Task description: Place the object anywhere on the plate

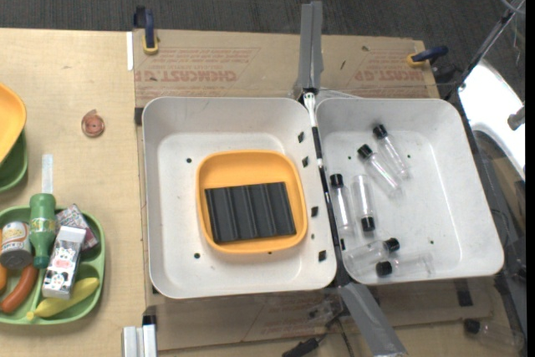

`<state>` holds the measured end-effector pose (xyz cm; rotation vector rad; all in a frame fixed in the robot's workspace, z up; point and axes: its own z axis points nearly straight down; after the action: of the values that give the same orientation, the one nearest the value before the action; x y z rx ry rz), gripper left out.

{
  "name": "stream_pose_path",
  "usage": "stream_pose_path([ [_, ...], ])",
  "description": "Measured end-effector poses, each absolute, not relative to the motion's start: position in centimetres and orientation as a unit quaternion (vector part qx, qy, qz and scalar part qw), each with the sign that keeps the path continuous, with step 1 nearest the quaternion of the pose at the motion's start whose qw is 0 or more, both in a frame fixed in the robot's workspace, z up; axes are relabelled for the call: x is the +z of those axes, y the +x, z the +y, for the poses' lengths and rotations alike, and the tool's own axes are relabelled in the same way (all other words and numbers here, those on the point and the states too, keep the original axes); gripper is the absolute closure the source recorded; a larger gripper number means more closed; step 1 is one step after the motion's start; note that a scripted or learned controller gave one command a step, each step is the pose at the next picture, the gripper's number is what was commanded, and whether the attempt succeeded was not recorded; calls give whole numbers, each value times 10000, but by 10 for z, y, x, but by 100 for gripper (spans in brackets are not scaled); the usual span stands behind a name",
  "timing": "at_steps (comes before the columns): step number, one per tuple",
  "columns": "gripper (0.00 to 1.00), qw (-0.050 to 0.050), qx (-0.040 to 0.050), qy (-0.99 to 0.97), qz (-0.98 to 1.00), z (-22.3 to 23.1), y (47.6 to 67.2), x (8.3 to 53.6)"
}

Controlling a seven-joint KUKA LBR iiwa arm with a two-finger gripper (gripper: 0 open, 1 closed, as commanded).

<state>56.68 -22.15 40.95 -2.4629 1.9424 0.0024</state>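
Clear vials [374,201] scattered in right bin [468,205]; dark ridged object [250,211] flat on orange plate [251,161].

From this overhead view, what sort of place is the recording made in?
Probably a robotics lab test bench: two white bins clamped side by side on cardboard, clear capped tubes loose in one, an orange plate in the other, toy food alongside.

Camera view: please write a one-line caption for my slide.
Orange plate holding a dark ribbed block in the left bin; clear black-capped vials scattered in the right bin.
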Motion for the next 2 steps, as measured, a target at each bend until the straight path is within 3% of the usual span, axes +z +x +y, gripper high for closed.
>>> stream_pose_path([
  [1,0,22,22,-8872,4613,-200,543,349],
  [2,0,23,8,-9545,2982,-186,508,350],
])
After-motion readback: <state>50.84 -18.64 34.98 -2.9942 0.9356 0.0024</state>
